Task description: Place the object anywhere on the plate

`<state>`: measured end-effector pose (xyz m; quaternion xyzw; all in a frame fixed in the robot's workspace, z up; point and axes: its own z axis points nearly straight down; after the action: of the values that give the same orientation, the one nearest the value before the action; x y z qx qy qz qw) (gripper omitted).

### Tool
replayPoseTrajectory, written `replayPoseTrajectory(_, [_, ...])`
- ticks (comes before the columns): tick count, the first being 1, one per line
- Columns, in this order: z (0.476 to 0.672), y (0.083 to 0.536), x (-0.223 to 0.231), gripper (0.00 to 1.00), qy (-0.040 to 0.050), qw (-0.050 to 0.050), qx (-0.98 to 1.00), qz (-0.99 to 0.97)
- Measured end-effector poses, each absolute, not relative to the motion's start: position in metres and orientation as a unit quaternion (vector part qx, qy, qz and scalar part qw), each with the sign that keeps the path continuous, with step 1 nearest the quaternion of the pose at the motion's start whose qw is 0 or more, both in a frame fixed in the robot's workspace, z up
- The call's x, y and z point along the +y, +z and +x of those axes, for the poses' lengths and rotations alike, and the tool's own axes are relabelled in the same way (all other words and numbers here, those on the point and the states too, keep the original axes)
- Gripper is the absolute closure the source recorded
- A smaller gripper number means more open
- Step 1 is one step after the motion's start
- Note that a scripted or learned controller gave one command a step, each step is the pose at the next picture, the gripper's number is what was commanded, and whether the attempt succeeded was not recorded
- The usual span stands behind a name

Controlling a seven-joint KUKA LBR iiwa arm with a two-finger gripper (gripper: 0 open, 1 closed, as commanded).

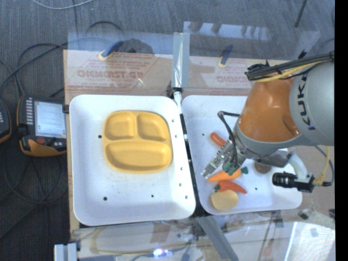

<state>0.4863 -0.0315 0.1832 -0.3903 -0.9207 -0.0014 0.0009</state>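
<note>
Claw low in right bin, finger state unclear; toy carrot touching just below tips. Yellow divided plate in left bin.

Light is bright and even, w/ a cool bluish cast over the grey floor at 10 o'clock. White bins nearly blown out, little surface detail left. Glare on the clear sheet at 12–1 o'clock and along the shiny strip btwn the bins. Soft shadow under the arm at 3 o'clock. Overall a bit soft and grainy; small items near 5 o'clock lack sharp edges.
</note>
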Motion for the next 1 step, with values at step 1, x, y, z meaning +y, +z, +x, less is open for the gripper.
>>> replayPoseTrajectory(1, [0.5571,0.183,0.0449,1.0,-0.0002,0.001,-0.938,-0.346])
